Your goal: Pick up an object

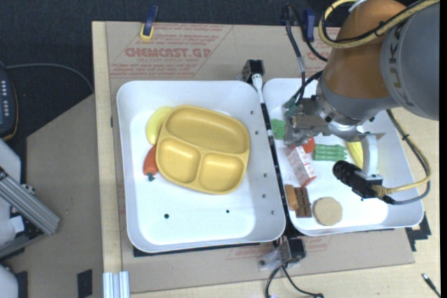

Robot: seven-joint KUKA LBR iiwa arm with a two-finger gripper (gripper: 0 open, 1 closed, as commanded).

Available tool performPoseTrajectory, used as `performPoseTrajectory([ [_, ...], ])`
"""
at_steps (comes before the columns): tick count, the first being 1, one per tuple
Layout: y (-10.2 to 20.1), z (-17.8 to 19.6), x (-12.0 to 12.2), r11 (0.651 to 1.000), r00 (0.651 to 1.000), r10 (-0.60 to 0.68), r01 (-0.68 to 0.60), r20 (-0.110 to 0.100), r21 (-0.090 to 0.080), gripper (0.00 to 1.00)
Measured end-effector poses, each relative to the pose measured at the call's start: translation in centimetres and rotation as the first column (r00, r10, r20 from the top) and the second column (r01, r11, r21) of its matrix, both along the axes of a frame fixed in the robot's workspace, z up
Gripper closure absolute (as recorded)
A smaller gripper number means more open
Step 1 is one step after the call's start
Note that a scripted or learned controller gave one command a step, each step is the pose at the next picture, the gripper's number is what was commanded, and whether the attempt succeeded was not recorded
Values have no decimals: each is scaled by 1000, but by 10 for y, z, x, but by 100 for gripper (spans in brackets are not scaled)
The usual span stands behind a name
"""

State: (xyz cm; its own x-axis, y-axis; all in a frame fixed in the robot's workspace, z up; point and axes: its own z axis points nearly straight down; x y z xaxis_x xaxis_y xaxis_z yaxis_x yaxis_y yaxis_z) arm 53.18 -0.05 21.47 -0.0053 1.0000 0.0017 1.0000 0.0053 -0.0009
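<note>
My gripper [305, 130] hangs low in the right bin [401, 216], under the arm's orange band [360, 45]. Directly below it in the picture lies a red and white packet [302, 164], close to the gripper; I cannot make out whether they touch. A green piece [278, 128] lies just left of the gripper, and a green strip [328, 152] to its lower right. Beside the strip, a yellow banana-like piece [356, 150] peeks out. Near the bin's front edge sit a brown block [299, 200] and a round tan biscuit [327, 211].
The left bin [202, 227] holds a yellow divided plate [202, 149], with a yellow piece [156, 123] and an orange carrot-like toy [150, 162] along its left side. A black fitting with a yellow cable [356, 179] reaches over the right bin. Cables run behind the bins.
</note>
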Motion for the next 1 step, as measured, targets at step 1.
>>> performPoseTrajectory([
  [1, 55, -5, 4, 1000, 1000, 1, -1, 1, 0, 100],
])
